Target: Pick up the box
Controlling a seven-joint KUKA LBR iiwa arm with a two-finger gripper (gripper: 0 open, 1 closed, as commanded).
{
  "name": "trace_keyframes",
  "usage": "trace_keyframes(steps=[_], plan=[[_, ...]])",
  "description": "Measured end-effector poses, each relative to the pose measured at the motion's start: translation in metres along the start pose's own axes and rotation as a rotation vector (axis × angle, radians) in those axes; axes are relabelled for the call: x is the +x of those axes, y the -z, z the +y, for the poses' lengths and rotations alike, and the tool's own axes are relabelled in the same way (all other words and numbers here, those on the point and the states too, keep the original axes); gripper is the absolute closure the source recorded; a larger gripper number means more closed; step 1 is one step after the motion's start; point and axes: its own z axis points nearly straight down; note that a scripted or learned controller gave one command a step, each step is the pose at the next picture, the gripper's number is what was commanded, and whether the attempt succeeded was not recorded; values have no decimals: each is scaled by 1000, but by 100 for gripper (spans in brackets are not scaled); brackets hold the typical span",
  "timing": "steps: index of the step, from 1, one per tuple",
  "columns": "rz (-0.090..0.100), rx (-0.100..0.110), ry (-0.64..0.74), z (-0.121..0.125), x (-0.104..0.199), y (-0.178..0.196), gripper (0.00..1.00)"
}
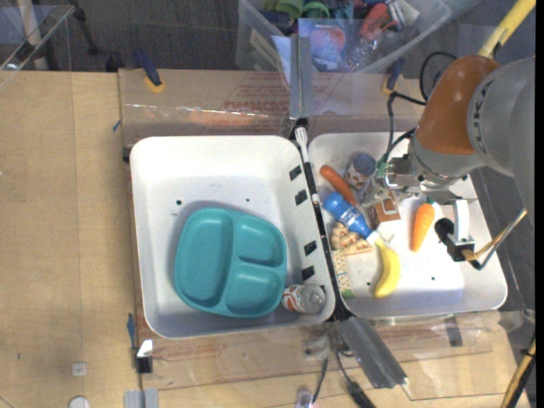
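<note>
We see the tool low in the right bin, over a small box, beside the carrot, its grip we cannot tell, teal tray in left bin

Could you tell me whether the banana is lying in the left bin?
No, the banana lies in the right bin, while the left bin holds the teal plate.

Wooden bench with two white bins side by side
</note>
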Motion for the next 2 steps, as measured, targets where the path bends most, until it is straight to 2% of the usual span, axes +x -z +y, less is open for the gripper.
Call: trace_keyframes(steps=[2], plan=[[0, -2, -4, 1, -1, 19, 100]])
